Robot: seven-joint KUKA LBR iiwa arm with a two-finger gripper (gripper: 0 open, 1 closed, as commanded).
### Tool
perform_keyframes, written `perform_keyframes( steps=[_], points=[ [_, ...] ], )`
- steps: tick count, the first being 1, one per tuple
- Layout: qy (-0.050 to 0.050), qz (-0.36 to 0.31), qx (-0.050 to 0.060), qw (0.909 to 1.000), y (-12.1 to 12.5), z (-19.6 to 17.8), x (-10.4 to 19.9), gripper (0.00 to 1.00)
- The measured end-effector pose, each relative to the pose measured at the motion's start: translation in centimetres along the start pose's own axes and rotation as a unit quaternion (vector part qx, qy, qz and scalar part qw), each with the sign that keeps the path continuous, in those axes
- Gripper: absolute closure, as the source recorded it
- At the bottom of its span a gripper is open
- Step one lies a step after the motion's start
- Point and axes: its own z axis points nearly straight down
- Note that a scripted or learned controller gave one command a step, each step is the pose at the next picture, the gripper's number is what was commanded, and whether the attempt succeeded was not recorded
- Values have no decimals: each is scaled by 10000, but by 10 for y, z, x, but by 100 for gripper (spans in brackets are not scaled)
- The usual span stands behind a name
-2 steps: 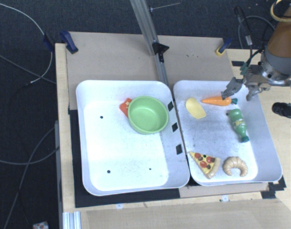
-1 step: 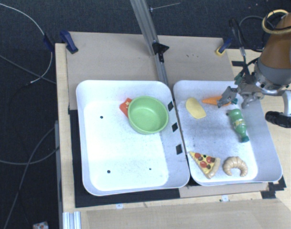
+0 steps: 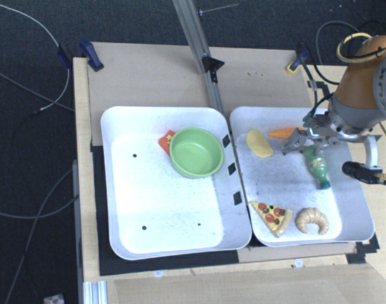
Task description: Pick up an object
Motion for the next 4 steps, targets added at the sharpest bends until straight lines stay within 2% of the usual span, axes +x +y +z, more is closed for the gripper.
perform_keyframes(
  steps=[1, 2, 3, 4],
  points=[
    [2, -4, 1, 10000, -1, 29, 1, 0],
    [7, -5, -23, 10000, 1, 14, 1, 100],
    [-32, -11, -106, 9999, -2, -50, 8, 100],
    [-32, -14, -107, 9999, -1, -102, 9, 100]
  ],
)
